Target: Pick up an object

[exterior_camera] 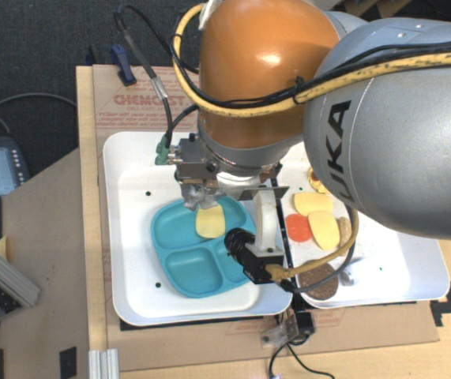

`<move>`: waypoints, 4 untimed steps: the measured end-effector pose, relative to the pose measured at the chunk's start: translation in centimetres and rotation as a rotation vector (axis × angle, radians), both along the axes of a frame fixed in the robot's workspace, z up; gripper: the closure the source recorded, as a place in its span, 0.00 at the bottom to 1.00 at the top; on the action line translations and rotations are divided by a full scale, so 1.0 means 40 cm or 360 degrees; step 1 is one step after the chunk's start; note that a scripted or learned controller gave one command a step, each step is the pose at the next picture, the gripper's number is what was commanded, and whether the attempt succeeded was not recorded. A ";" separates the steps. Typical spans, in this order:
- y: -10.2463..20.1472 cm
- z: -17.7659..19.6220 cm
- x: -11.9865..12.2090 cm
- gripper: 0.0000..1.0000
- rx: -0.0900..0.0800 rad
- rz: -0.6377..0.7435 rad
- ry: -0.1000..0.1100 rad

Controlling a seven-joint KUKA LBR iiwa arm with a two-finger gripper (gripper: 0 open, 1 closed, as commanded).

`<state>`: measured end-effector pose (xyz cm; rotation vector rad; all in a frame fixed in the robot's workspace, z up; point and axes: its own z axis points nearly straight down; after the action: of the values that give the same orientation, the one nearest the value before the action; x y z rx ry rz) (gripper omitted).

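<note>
Tool (198, 200) at frame centre, grip state impossible to tell, over pale yellow rounded plastic piece (210, 223): probably light, stiff, slippery; pinch across narrow sides.

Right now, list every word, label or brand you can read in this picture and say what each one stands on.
"KUKA", partly cut off: dark letters on the grey robot arm casing.
"CHEMCO...", the rest hidden by the arm: red print on the brown cardboard sheet under the bins; the smaller red line below it is too blurred to read.
</note>
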<state>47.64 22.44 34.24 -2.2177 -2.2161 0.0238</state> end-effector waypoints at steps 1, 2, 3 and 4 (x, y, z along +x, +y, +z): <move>-0.001 -0.031 0.251 1.00 0.0010 -0.0003 -0.0034; 0.001 0.160 -0.002 1.00 0.0012 0.0008 -0.0024; -0.001 -0.283 0.159 1.00 0.0007 -0.0003 -0.0016; -0.024 0.491 0.175 1.00 0.0023 0.0004 -0.0057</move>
<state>54.64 21.49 53.86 -2.2257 -2.2297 -0.0320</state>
